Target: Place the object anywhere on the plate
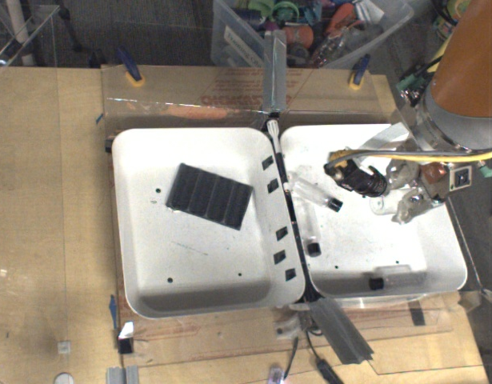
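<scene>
Camera view: dark ridged plate [210, 196] lies left bin, well apart from claw [390, 194], whose grip I cannot tell.

Wooden bench [46, 214], two white bins side by side: left bin [142, 278], right bin [438, 262]

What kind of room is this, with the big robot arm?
Probably a robot lab or workshop. A robot arm reaches over two white bins on a wooden bench, and a clear tub of colourful toys sits behind them.

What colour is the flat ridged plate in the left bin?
Dark grey, nearly black, with parallel ridges across it; the plate shows best in the camera view.
</scene>
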### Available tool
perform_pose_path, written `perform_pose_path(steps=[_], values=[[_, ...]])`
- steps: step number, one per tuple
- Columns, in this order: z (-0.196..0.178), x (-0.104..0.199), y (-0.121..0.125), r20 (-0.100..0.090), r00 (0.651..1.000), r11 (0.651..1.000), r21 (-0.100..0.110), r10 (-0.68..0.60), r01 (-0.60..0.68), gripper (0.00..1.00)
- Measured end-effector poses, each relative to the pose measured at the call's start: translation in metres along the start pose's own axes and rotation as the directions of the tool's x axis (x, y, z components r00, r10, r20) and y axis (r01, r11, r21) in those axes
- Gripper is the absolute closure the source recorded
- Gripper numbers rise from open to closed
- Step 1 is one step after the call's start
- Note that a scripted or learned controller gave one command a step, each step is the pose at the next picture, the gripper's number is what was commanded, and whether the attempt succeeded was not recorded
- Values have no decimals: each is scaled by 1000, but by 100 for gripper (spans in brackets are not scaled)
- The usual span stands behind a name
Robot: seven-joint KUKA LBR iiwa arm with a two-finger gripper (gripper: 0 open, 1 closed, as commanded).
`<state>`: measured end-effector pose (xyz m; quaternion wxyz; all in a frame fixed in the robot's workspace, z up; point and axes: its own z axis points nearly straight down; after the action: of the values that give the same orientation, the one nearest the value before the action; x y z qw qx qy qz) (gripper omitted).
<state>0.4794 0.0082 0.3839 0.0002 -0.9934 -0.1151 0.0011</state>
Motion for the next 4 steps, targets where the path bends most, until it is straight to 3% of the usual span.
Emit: perform_pose_path(steps=[1, 2, 3, 4], values=[[47, 12, 0, 0, 1000, 1000, 0, 31, -31, 100], [76, 8, -32, 2, 999, 999, 1, -45, 45, 100], [160, 48, -58, 4, 989, 989, 3, -149, 149, 100], [198, 34, -94, 4, 939, 939, 5, -345, 345, 100]])
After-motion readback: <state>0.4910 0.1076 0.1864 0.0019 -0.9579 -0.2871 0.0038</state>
